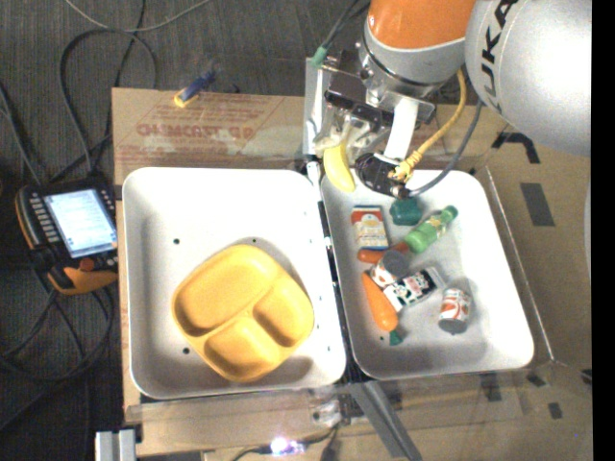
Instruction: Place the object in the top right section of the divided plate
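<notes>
- The arm [500,36], grey with an orange band, is reaching in from the 1 o'clock corner and hanging over the 12 o'clock edge of the right bin [509,286].
- The claw [338,166] is sitting at the seam between the two bins, near the right bin's 11 o'clock corner.
- A yellow banana [336,169] is showing right at the claw's tip, curved and standing roughly upright; whether the claw is clamped on it or standing apart cannot be told from this angle.
- The divided plate [244,310], yellow with three sections, is lying in the left bin [154,209], toward that bin's 5 o'clock side, and is sitting turned at a slant.
- Its sections are showing nothing in them; the banana is well apart from the plate, toward 1 o'clock of it.
- In the right bin, a small red and white carton [369,227] is lying just at 5 o'clock of the banana.
- A green bottle [430,229] is lying tilted at 3 o'clock of the carton, with a dark green piece [405,210] just at 11 o'clock of it.
- An orange carrot [381,303] is lying slanted near the bin's middle, touching a white, red and black packet [411,286].
- A small red and white can [455,308] is lying on its side at 3 o'clock of the packet.
- A handheld control pendant [69,224] with a lit screen is lying at 9 o'clock of the left bin, off the counter [216,128].
</notes>
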### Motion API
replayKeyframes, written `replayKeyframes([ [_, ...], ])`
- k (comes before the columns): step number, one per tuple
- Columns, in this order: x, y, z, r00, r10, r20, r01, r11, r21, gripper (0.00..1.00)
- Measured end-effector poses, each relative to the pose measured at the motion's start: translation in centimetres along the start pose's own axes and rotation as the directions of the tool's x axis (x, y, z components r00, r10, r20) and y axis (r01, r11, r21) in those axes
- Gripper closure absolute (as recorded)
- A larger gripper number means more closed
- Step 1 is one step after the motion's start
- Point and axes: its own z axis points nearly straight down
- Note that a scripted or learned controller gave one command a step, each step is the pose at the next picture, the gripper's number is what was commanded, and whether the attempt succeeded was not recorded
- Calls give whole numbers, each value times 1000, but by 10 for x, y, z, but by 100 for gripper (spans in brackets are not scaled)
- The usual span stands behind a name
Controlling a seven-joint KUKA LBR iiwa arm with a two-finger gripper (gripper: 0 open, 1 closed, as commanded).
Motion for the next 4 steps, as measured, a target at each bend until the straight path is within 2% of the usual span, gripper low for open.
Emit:
replayKeyframes([
  [1,5,22,-16,992,123,0,-123,992,-2,100],
  [2,104,6,29,998,63,1,-63,998,-1,100],
  [3,132,-60,-53,943,-334,1,334,943,-3,100],
  [4,141,-21,-53,807,-591,4,591,807,-3,100],
])
